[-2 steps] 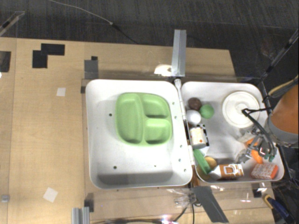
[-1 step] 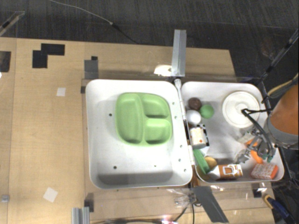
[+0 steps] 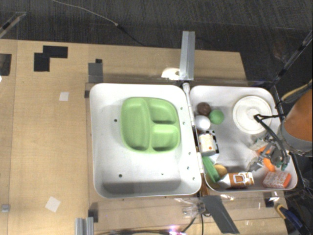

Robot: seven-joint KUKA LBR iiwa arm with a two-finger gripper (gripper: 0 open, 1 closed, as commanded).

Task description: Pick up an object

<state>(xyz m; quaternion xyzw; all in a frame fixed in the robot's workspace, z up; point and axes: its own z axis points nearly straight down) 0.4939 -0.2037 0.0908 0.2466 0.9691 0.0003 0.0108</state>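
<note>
My gripper (image 3: 270, 153) hangs low over the right side of the right bin (image 3: 230, 94), below the orange band of the arm (image 3: 297, 122). Beneath and around it lie a small orange piece (image 3: 269, 165) and a pink-red block (image 3: 276, 179). To its left, along the bin's front wall, rests an orange and white carton (image 3: 241, 179). A white round lid (image 3: 251, 112) sits at the back right of that bin. A brown ball (image 3: 203, 108), a green ball (image 3: 216, 116) and a white ball (image 3: 202, 123) cluster at the back left.
The left bin (image 3: 105, 146) holds a green divided plate (image 3: 149, 124). Along the right bin's left wall lie a white box with a dark label (image 3: 207, 142), a green stick (image 3: 210, 168) and a yellowish lump (image 3: 220, 169). A grey metal post (image 3: 187, 55) rises behind the bins.
</note>
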